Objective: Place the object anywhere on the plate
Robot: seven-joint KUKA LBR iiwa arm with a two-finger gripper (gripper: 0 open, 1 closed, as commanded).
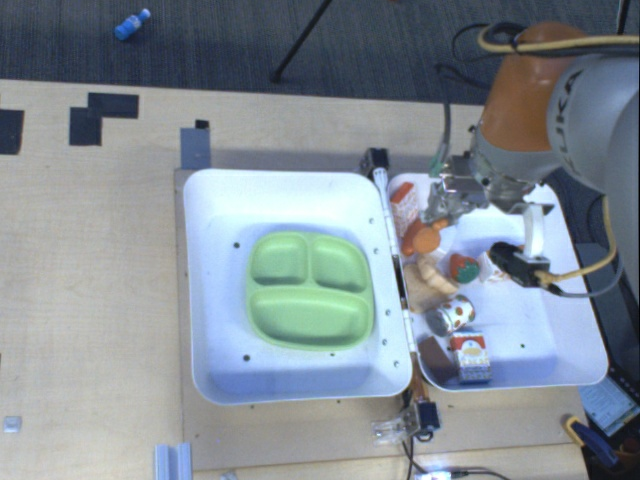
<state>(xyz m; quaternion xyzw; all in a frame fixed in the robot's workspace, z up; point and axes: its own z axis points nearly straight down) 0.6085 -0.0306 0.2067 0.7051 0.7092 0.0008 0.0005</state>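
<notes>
So the wooden counter (90, 298) takes up most of the frame, with dark carpet along the top. Two white bins sit side by side on it: the left bin (215, 268) is center frame, the right bin (570, 338) is toward the right edge. The grey arm with the orange band (560, 88) comes in from the upper right and hangs over the right bin's top end.

The green divided plate (305, 288) lies flat in the middle of the left bin, all three sections bare.

The hand (447, 203) sits low over the upper left part of the right bin, just above an orange ball-like object (424, 238). Can't tell if it's open or closed.

Rest of the small stuff is clustered along the right bin's left side: a red and green toy (462, 266), a tan piece (432, 278), a small can (452, 315), and a little red and white box (470, 356) near the bottom.
</notes>
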